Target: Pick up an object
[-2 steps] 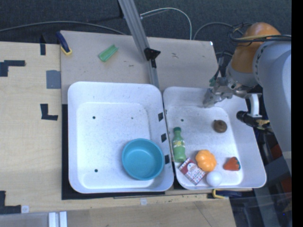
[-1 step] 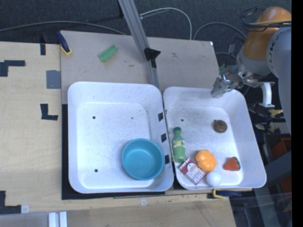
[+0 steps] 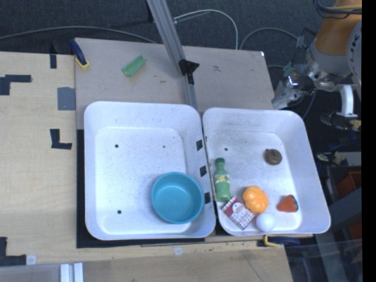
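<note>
The right bin (image 3: 294, 128) holds a green bottle (image 3: 221, 180), a brown round lump (image 3: 272, 156), an orange fruit (image 3: 255, 198), a red pepper-like piece (image 3: 287, 204), a white ball (image 3: 265, 221) and a red-and-white packet (image 3: 238, 212). A blue bowl (image 3: 177, 197) sits in the near right corner of the left bin (image 3: 106, 122). My gripper (image 3: 284, 93) hangs at the end of the arm, just beyond the right bin's far right corner and above the bench edge, well away from every object.
A slanted grey metal post (image 3: 170, 34) crosses the bench behind the bins. A green block (image 3: 134, 66) and a blue-and-yellow clamp (image 3: 79, 54) lie on the board (image 3: 235, 69) behind the left bin. Cables trail at the back right.
</note>
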`<state>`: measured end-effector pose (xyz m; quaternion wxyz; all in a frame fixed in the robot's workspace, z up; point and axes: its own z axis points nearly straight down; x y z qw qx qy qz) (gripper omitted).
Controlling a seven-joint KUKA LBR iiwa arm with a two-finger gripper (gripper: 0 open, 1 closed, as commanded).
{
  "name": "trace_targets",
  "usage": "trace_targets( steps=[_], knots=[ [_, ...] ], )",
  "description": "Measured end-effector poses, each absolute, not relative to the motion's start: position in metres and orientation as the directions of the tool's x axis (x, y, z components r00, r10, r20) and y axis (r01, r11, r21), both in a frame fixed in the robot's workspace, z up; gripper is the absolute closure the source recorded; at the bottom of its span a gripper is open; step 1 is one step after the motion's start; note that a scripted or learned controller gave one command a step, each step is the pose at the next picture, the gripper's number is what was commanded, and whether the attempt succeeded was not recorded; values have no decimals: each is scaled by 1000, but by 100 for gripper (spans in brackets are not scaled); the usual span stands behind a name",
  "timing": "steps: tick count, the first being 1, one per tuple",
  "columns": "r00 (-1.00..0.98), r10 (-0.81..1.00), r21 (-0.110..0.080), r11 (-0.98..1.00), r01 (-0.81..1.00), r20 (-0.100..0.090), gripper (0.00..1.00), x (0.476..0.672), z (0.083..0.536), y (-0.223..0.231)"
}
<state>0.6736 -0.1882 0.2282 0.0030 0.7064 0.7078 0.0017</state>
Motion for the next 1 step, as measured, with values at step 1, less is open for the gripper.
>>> trace_targets(
  steps=[1],
  knots=[
    [-2,1000,6,2,1000,-2,100,675,282,-188]
  ],
)
